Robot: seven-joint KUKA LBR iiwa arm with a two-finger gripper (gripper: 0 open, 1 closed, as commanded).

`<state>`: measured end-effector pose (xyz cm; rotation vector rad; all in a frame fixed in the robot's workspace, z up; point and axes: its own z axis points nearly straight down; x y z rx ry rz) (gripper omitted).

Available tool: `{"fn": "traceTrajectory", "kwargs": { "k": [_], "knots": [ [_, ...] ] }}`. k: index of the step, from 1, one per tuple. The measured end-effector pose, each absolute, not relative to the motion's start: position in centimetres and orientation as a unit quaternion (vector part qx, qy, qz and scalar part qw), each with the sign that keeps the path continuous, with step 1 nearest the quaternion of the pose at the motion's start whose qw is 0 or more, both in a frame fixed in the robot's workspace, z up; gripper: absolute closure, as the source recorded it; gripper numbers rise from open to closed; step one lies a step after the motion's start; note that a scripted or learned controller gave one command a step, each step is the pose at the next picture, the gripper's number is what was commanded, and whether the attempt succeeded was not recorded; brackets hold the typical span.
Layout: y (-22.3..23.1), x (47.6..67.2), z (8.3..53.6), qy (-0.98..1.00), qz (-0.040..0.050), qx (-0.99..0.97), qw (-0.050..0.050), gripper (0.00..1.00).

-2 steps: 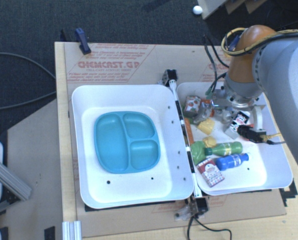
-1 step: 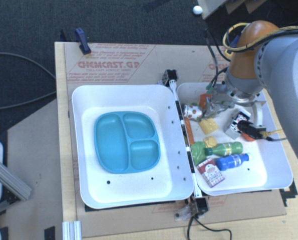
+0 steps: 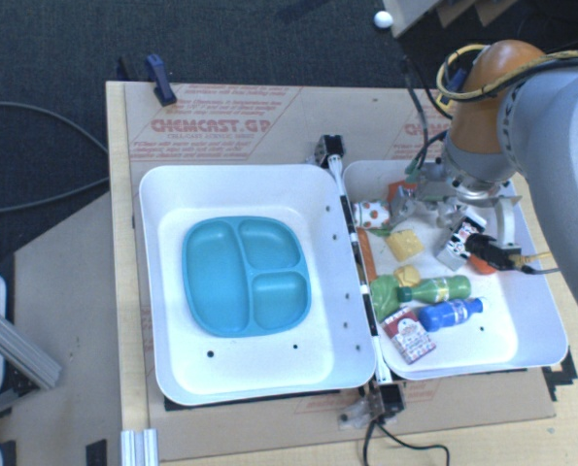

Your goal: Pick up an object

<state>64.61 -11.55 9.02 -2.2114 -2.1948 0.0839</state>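
My gripper (image 3: 417,200) hangs low over the far part of the right bin (image 3: 536,333), under the grey wrist with the orange band. Just in front of it lies a yellow piece (image 3: 403,244), and to its left a small white box with red spots (image 3: 371,214). A small reddish thing (image 3: 397,190) sits right at the gripper; whether it is held is unclear. Nearer the front lie a green bottle (image 3: 434,289), a blue bottle (image 3: 451,313) and a red and white carton (image 3: 410,338).
The left bin (image 3: 162,202) holds a light blue divided plate (image 3: 247,275). An orange stick (image 3: 364,250) lies along the right bin's left wall. The bins sit on a wooden board with a blue clamp (image 3: 159,79) at its far left corner.
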Motion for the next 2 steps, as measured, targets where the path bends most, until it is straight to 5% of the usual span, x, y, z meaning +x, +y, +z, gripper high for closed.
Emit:
{"fn": "traceTrajectory", "kwargs": {
  "k": [1,2],
  "knots": [
    [-17.7,66.3,8.3,-0.707,0.0066,-0.707,0.007,0.0],
    [-21.8,59.6,8.5,-0.708,-0.0014,-0.706,0.004,0.0]
  ]
}}
